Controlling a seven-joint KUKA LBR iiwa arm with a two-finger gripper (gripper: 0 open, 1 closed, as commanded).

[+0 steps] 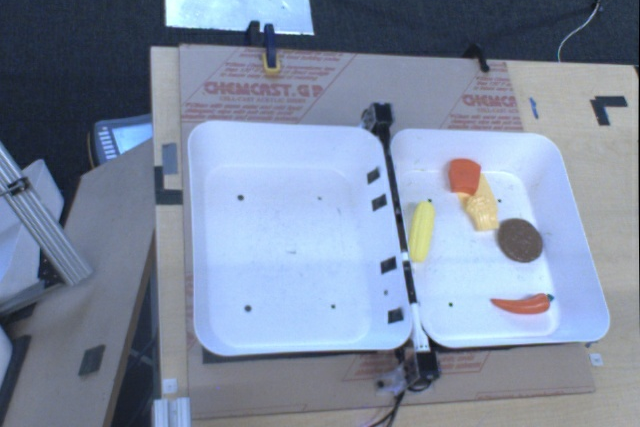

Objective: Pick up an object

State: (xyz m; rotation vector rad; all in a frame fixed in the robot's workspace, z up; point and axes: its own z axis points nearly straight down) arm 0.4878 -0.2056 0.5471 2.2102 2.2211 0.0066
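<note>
Corn cob (422,230) upright, long axis near-vertical.

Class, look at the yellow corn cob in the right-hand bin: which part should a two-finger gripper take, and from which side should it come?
Grip the yellow corn cob across its narrow middle, coming straight down from above. It lies flat and runs lengthwise beside the right bin's left wall, so the fingers would probably close best across its short width.

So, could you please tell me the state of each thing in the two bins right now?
Left bin: sits beside the right bin.
Right bin: holds all five items.
Corn cob: lying flat near the divider.
Orange block: touching the yellow piece.
Yellow piece: lying flat.
Brown disc: lying flat.
Chili pepper: lying apart from the rest.
</note>
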